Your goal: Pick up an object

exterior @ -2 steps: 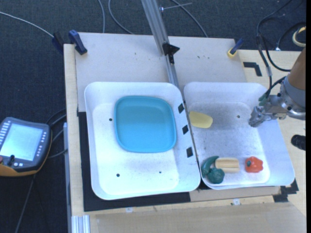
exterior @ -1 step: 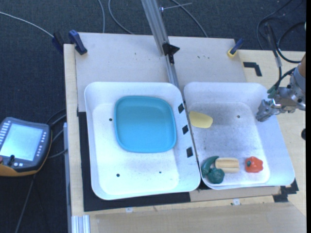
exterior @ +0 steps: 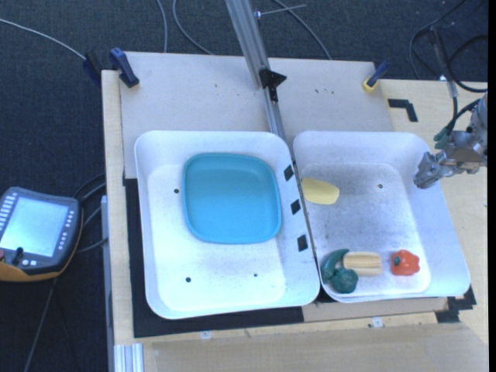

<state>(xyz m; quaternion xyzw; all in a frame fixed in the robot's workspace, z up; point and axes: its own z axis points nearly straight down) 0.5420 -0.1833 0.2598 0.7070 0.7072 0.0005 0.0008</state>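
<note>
While my grey arm reaches in from the right, its two-finger gripper (exterior: 428,170) hangs over the right white bin's (exterior: 434,208) far rim; I cannot tell its state. Well apart, a yellow lemon-shaped piece (exterior: 320,191) lies by the left wall, and a green pepper-like toy (exterior: 339,271), tan block (exterior: 363,263) and red tomato-like toy (exterior: 404,263) line the near edge.

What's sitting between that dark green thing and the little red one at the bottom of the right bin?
In the camera view, a tan block lies between the green toy vegetable and the red toy pepper.
</note>
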